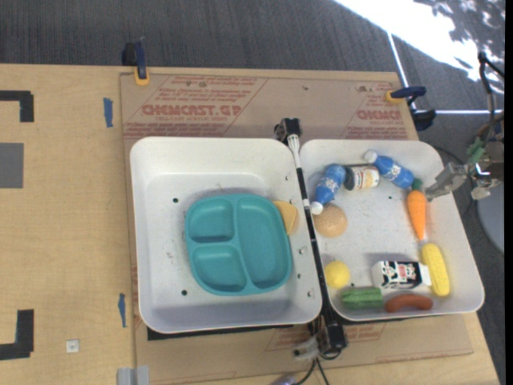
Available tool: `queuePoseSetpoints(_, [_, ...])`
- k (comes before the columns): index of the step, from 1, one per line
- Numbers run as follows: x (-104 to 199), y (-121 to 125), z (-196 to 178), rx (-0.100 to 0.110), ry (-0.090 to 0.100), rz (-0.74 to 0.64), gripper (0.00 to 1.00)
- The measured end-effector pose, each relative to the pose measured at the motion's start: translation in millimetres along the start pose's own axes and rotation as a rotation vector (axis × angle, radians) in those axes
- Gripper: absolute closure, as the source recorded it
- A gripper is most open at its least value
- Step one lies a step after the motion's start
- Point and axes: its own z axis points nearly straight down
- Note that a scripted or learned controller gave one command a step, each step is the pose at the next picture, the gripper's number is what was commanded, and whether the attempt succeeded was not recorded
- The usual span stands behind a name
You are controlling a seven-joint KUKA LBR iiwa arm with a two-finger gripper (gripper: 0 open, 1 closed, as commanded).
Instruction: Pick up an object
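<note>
Gripper [446,181] sat at the right rim of the right bin [469,251], just beside the carrot [417,213]; from my feed I could not tell how it was set, and nothing showed in its grasp. Near the carrot lay a yellow corn cob [435,268], and beside that a small black-and-white carton [400,275]. At the bin's near edge I saw a red sausage [409,302], a green vegetable [361,297] and a lemon [337,275]. Toward the far side lay two blue bottles [328,185] and a small jar [362,178]. On my screen the left bin [152,215] held a teal divided plate [238,244], and both bins rested on the surface [56,239].
</note>
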Motion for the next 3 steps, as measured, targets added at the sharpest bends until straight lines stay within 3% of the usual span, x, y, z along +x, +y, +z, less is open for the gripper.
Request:
queuePoseSetpoints(1, [10,7,195,-0.002,0.0,0.114,0.0])
queuePoseSetpoints(2, [19,74,191,0.0,0.001,0.054,0.0])
queuePoseSetpoints(3, [-9,90,190,0.043,0.05,-0.009,0.0])
